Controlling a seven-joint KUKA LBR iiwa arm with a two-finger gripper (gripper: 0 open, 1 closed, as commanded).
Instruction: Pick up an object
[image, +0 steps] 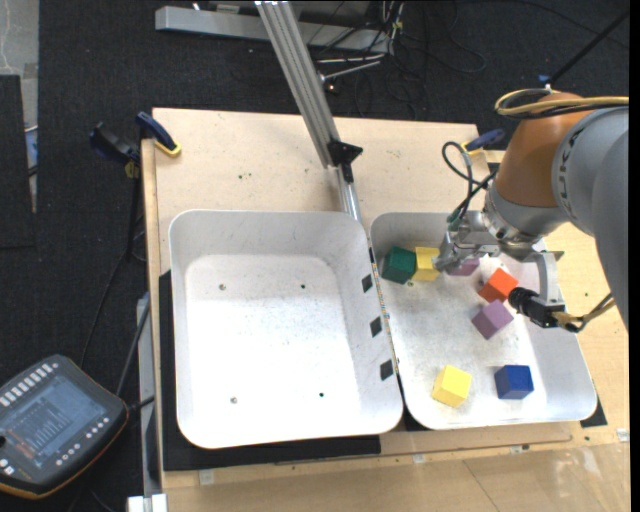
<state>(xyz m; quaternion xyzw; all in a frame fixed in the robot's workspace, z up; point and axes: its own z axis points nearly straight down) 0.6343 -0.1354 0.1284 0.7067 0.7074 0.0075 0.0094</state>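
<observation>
Hovering low in the right bin, gripper sits at the back cluster; can't tell its state. Nearest pick, a yellow block, lies just to its image-left, touching a green cube.

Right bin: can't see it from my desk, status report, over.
Gripper down at right bin's far end, fingers unreadable. Nothing seen held. Green cube and yellow cube alongside; orange block and purple block close by.
</observation>
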